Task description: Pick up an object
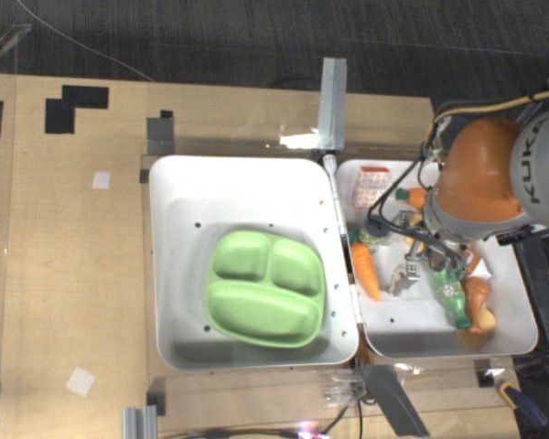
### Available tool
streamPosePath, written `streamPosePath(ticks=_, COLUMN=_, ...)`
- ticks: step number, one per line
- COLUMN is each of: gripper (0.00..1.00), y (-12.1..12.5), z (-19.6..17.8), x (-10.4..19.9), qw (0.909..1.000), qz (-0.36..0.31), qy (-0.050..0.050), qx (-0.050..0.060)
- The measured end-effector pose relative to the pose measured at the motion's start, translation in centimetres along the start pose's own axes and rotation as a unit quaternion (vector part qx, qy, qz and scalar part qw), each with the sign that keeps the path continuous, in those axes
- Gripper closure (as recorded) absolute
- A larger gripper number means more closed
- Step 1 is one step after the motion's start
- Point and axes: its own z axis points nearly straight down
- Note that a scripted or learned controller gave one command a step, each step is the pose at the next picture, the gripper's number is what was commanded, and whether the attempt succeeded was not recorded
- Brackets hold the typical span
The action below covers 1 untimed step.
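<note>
The right bin (pixel 522 323) holds several small items. An orange carrot (pixel 365 270) lies by its left wall. A green bottle-like item (pixel 451 298) and a brown-orange piece (pixel 479 302) lie near its front right. A red-and-white packet (pixel 372 187) rests at its back left. My gripper (pixel 404 276) hangs low over the bin's middle, just right of the carrot, under the orange wrist band (pixel 476 167). Its metal fingers point down to the bin floor, and nothing shows between them.
The left bin (pixel 169 245) holds a green divided tray (pixel 265 287). A metal post (pixel 332 103) stands at the back between the bins. Cables loop around the wrist over the right bin's back half.
</note>
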Motion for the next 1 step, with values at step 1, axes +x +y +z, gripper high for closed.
streamPosePath(ticks=1, gripper=0.00, y=0.07, z=-0.12, x=4.76, qw=0.9999, qz=0.012, qy=0.003, qx=-0.007)
